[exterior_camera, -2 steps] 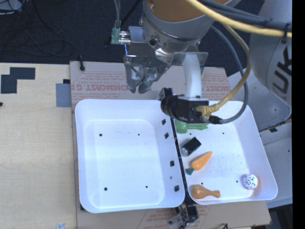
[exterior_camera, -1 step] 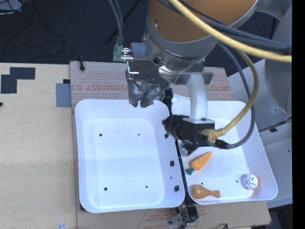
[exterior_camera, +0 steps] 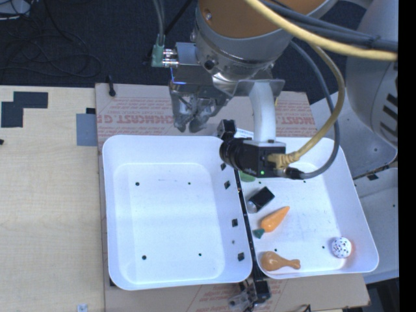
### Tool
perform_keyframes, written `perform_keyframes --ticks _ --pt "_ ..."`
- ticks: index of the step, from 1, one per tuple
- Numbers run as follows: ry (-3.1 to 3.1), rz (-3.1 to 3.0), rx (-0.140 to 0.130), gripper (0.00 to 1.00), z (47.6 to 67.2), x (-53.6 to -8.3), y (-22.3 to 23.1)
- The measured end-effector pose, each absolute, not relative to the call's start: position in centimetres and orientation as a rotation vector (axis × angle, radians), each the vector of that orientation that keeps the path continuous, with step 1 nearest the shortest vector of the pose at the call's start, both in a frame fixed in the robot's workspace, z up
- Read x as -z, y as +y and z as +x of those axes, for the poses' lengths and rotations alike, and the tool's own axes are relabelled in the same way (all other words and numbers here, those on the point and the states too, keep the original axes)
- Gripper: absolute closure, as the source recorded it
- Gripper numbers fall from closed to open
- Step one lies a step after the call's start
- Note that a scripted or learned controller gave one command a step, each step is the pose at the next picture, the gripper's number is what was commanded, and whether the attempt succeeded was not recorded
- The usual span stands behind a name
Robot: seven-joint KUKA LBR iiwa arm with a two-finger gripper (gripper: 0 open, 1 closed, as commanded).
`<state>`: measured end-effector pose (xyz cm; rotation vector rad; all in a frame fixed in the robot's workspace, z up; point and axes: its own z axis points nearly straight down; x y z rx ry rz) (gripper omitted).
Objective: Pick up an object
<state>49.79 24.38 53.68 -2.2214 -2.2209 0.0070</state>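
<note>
Objects for picking lie in the right bin, all well toward five o'clock from the gripper. The gripper hangs above the far rim of the left bin, over the cardboard sheet that lies under both bins. Its grey fingers stand close together with nothing between them, though at this slant I cannot tell whether they are fully closed.

Counted in the right bin: one orange carrot-shaped toy, its green end pointing toward seven o'clock; one tan gourd-shaped toy near the bin's near rim, at six o'clock from the carrot; one white ball with dark dots in the near right corner, at four o'clock from the carrot; one small black block at eleven o'clock from the carrot, with a small grey piece touching its left side. The carrot and the gourd lie near each other but apart; the ball is well apart from both.

There are two bins, side by side, their inner rims touching. The left one shows a few small dark spots on its floor.

A black camera unit on a white bracket, with a yellow cable, hangs over the far left part of the right bin and hides what is beneath it; a bit of green peeks from under it, too little to identify. The arm's orange band is cut off by the top edge.
</note>
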Motion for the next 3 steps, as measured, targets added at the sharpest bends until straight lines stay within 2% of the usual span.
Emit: perform_keyframes --ticks 1,2,3 --pt "-2.221 -2.222 -0.007 1.00 53.0 -53.7 24.4" --pt "-2.222 -2.214 -0.019 1.00 47.3 -47.6 24.3" --pt "-2.223 -2.217 -0.009 0.00 47.6 -47.9 24.4"
